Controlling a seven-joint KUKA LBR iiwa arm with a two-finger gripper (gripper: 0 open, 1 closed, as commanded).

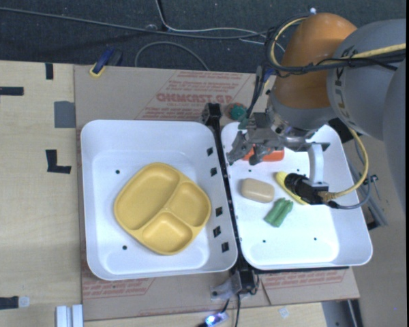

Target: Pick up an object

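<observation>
Nearest candidate to pick: small orange-red piece (274,155) in the right bin (351,247), upper part, partly hidden under the wrist. The gripper (247,152) sits just beside it, on the side of the wall between the bins, low over the floor. Jaws look parted, with nothing visible between them, so no grasp yet. By judgement this is the descent or positioning stage, and nothing is lifted.

Other pickable things in the same bin:
- beige rounded block (258,190) lying flat, just below the gripper, apart from it
- green ridged piece (279,212) near the block, tilted, not touching it
- yellow curved piece (284,182) beside the block, partly covered by robot hardware
- small teal thing (238,111) at the bin's far rim, too small to name

All are loose and spread out, likely so that a blind grab has room.

The left bin (99,142) holds a yellow divided plate (163,206), flat and centred, well apart from the gripper. Both bins rest on a cardboard sheet (184,90) on the tabletop (27,182). The arm (313,53) comes in from the right and hangs over the far half of the right bin.

Risk: the orange piece lies close to the bin wall, so the jaws may clip the wall or miss.
</observation>
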